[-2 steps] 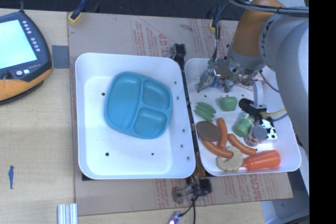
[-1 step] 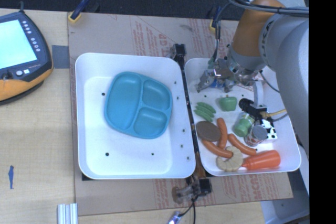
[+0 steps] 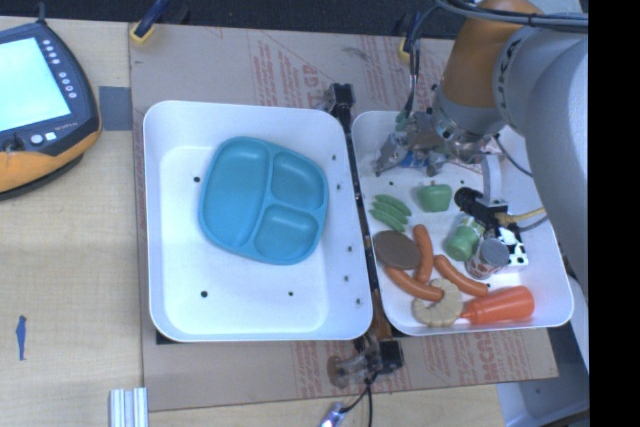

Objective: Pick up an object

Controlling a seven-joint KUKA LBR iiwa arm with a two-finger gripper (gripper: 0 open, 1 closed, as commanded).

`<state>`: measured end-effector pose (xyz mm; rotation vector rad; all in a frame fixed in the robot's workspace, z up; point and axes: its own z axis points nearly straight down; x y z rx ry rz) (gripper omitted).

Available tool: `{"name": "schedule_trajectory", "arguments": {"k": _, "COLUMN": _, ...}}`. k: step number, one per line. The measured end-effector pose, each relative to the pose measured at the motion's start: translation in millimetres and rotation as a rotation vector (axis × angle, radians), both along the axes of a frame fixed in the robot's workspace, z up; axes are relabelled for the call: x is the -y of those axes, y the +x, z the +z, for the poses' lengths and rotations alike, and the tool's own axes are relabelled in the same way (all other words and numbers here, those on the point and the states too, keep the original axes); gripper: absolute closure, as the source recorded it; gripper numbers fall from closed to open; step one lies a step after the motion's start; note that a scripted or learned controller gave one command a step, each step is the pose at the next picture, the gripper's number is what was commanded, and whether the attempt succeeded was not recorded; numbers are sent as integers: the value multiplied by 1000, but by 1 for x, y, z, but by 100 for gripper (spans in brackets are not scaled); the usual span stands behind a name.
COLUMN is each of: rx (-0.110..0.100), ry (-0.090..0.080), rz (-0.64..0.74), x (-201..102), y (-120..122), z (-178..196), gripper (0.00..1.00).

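Toy food (image 3: 437, 260) crowds the right bin (image 3: 552, 315); gripper (image 3: 415, 153) hovers at its far end, finger state indiscernible.

Left white plastic bin (image 3: 170, 215) holding a blue sectioned plastic plate (image 3: 264, 200), with right white plastic bin (image 3: 556, 307) crowded by toy foods: orange plastic carrot (image 3: 497, 306) nearest, green plastic pepper (image 3: 434, 196) behind.

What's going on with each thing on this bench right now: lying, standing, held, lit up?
blue divided plate: flat in the left bin, nothing on it.
gripper: low at the right bin's far end, holding nothing I can see.
orange carrot: on its side, near corner.
sausages: lying loose, untouched.
green pepper: resting free.
tablet: screen lit.
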<state>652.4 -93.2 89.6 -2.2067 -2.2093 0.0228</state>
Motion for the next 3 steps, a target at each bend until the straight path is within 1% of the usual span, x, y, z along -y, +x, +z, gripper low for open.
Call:
{"name": "schedule_trajectory", "arguments": {"k": 1, "rx": -3, "ry": -1, "rz": 3, "x": 1, "y": 0, "z": 10, "gripper": 100}}
{"name": "schedule_trajectory", "arguments": {"k": 2, "rx": -2, "ry": -1, "rz": 3, "x": 1, "y": 0, "z": 10, "gripper": 0}}
{"name": "schedule_trajectory", "arguments": {"k": 3, "rx": 0, "ry": 0, "rz": -1, "x": 8, "y": 0, "z": 0, "gripper": 0}}
